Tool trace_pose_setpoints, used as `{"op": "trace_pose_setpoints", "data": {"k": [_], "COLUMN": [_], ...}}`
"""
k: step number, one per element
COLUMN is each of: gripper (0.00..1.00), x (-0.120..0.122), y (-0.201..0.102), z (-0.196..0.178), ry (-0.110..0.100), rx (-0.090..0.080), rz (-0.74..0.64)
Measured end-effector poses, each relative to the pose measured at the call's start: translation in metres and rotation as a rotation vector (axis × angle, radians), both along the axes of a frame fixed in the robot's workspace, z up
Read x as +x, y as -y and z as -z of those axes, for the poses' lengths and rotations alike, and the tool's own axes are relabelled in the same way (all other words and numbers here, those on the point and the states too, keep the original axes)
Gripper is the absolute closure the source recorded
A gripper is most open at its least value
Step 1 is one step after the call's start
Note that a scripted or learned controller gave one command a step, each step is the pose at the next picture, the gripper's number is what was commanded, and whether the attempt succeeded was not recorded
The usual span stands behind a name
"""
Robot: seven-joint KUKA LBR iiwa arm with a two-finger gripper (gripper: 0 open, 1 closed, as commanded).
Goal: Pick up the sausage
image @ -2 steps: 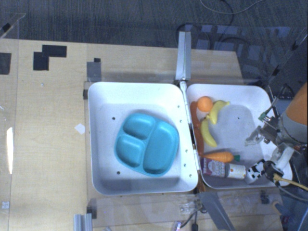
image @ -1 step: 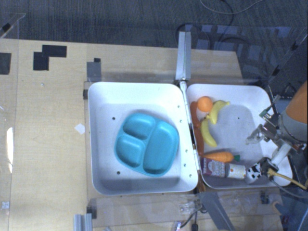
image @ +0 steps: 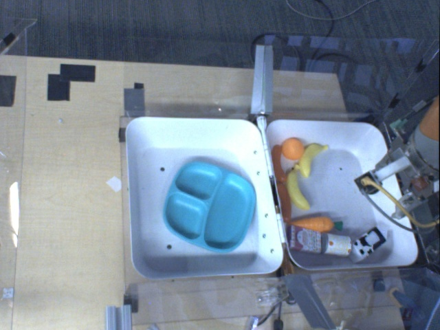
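While the gripper (image: 414,190) hung at the right rim of the right bin (image: 357,130), open or closed I couldn't tell, the sausage (image: 278,174) lay against its left wall beside a banana (image: 297,188). Reaching there might clip the wall or snag the banana.

Grey arm (image: 414,155), orange band (image: 433,124) above wrist

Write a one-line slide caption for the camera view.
Sausage hugs the left wall of the right bin, beside orange, banana and carrot; a blue plate sits in the left bin.
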State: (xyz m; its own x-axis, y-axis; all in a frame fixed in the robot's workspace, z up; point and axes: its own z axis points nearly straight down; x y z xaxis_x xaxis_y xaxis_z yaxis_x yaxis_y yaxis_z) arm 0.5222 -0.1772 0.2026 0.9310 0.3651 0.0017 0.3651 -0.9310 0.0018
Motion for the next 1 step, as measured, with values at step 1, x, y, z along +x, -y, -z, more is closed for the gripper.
{"op": "trace_pose_setpoints", "data": {"k": [1], "gripper": [0.00], "x": [-0.0296], "y": [0.0177], "z": [0.0893], "ry": [0.015], "rx": [0.000], "rz": [0.166]}}
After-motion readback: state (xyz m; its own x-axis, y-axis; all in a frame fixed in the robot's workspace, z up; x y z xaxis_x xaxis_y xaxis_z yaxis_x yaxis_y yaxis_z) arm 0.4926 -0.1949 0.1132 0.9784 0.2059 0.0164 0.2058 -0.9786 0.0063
